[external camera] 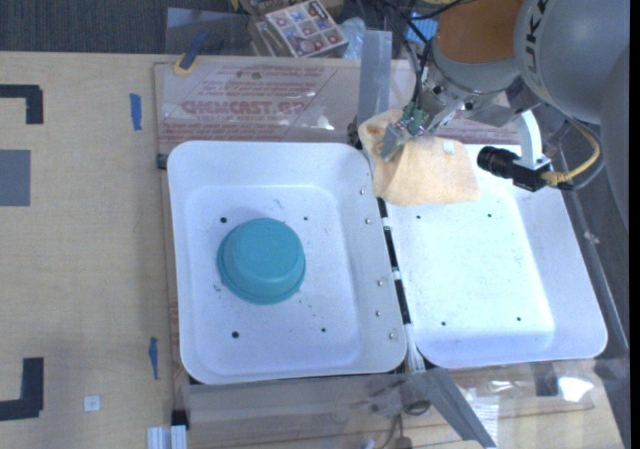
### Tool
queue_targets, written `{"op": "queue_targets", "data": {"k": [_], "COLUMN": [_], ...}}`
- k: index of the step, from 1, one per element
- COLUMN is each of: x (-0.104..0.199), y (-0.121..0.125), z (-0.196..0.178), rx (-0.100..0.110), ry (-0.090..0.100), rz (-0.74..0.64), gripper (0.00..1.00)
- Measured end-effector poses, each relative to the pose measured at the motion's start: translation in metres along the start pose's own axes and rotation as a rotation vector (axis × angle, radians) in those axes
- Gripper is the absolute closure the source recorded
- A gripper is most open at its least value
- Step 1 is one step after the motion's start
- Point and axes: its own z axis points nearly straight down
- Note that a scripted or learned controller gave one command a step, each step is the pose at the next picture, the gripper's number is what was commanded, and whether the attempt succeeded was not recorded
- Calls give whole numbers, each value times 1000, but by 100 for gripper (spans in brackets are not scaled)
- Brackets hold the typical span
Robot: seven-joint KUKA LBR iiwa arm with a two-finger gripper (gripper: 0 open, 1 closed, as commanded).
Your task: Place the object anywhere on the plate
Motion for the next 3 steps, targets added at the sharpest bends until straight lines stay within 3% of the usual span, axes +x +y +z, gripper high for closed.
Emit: {"op": "queue_targets", "data": {"k": [2,3], "x": [98,140], "y": [4,2], "z": [7,14], "rx": [0,0], "ry": [5,5], "rz": [-796,-954], "gripper": [100,100]}}
